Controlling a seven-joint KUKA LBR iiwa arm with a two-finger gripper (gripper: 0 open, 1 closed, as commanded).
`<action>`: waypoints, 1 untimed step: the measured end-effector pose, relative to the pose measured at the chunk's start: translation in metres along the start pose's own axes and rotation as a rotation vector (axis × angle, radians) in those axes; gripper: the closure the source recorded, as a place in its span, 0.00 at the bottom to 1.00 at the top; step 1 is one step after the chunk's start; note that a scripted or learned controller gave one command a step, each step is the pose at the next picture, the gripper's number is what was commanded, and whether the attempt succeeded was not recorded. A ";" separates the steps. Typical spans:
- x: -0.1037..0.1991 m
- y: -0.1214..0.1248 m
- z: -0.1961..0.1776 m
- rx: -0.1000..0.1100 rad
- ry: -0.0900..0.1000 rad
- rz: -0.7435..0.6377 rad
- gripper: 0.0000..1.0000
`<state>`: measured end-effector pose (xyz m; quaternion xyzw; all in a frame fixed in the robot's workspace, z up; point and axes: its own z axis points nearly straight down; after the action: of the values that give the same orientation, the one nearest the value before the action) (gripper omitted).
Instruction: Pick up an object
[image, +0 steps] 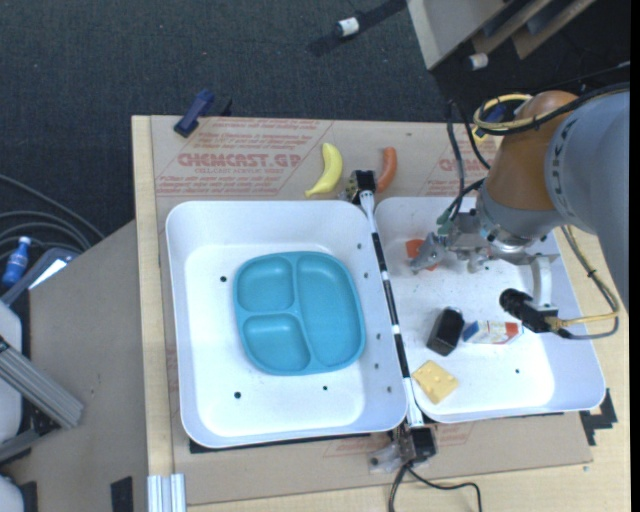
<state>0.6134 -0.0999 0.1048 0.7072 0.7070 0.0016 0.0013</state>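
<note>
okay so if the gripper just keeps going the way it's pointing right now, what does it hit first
Most likely the small red-orange object lying at the gripper tip, toward the divider between the two white bins. Depth is hard to judge from above; if it passes over that, the divider comes next.

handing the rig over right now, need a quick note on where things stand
Claw: low over the far left part of the right bin, by a small red-orange item; whether it grips anything cannot be told.
Right bin also holds a black block, a small tube and a yellow wedge.
Left bin holds a blue divided plate.
Banana and an orange piece lie on the bench behind the bins.
Done: no lift seen yet. Left: grasp one object and raise it.
</note>
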 end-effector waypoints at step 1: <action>0.000 0.001 -0.010 -0.002 0.000 -0.001 1.00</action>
<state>0.6139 -0.0995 0.1148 0.7070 0.7072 0.0024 0.0018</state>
